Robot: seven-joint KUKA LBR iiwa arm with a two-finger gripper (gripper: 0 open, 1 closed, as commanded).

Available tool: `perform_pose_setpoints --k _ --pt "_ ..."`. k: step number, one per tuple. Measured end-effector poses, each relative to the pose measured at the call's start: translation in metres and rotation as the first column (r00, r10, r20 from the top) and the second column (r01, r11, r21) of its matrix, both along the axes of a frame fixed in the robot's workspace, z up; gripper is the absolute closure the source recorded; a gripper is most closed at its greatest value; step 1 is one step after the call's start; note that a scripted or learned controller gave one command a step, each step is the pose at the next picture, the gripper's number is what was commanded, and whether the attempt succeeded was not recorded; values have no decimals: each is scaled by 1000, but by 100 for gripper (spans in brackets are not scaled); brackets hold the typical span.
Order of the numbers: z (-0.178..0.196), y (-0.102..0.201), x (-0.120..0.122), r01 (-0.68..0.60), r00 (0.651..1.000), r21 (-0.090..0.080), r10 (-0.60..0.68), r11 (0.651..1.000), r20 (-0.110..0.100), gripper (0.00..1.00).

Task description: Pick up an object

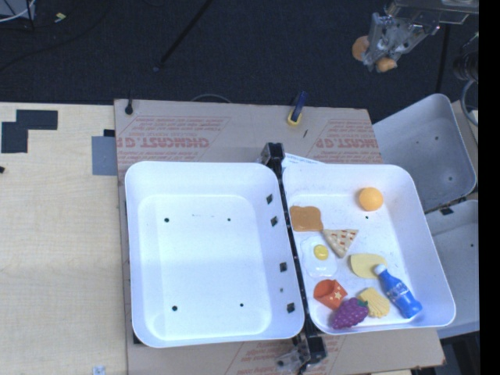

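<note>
**Hovering high, well away from the bins**

Judging by where things lie, the pick is either not begun or its result is unproven. The gripper (388, 47) hangs up at the far right of the camera view, over the dark floor beyond the bench and well apart from both bins. Two small orange-tan lumps (383, 64) sit at its tip. I cannot tell whether they are a caught object or part of the tool, so I cannot say if it is clenched on anything or released.

All the candidates I can see lie in the right bin (426, 233):
- an orange ball (370, 199) alone near the far side
- a slice of toast (306, 219) by the inner wall
- a blue bottle (398, 291) near the front
- purple grapes (349, 312) beside the bottle

To my eye the ball is the easiest target, since nothing touches it. The next move would call for swinging the arm left and toward the front over that bin, then dropping straight down with the tool centred on one item. The crowded front corner risks a nudge or a double catch.
</note>
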State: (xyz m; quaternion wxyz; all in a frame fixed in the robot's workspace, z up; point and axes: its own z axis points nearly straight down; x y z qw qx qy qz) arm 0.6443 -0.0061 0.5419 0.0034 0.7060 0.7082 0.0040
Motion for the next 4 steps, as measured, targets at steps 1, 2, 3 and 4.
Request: perform_pose_setpoints --k 1,2,3,4 --pt "-129 26 -11 1 1000 0 -1 1000 -27 100" --pt "4 74 0 -2 1000 2 2 1000 1 100" --pt "-128 99 -22 1 1000 -2 -1 1000 -28 100" --pt "3 139 -5 0 1000 2 0 1000 -1 100"
